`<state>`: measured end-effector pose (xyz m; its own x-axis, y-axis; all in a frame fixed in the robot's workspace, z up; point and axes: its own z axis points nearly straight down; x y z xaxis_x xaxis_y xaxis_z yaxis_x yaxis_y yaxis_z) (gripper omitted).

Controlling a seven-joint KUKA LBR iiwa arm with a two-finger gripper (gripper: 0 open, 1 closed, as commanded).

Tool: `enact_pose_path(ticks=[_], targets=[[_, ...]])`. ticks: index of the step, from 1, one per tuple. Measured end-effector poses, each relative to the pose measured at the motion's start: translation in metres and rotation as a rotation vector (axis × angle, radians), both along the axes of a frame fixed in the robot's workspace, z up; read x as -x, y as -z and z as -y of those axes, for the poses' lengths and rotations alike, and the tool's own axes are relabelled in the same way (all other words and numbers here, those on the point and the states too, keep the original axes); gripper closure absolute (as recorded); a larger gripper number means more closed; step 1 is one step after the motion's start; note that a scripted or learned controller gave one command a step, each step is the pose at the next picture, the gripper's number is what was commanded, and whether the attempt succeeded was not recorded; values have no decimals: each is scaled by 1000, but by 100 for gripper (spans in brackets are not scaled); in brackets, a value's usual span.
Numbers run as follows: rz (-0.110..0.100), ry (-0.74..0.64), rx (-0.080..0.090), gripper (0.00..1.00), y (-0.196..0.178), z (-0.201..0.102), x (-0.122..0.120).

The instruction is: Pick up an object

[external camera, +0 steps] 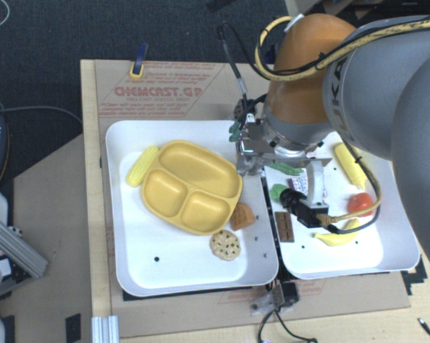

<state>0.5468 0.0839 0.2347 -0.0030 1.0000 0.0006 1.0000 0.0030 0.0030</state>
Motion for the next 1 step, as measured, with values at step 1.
enact_pose_path(ticks=[1], targets=[[-4, 3, 1, 100, 0, -1, 3]])
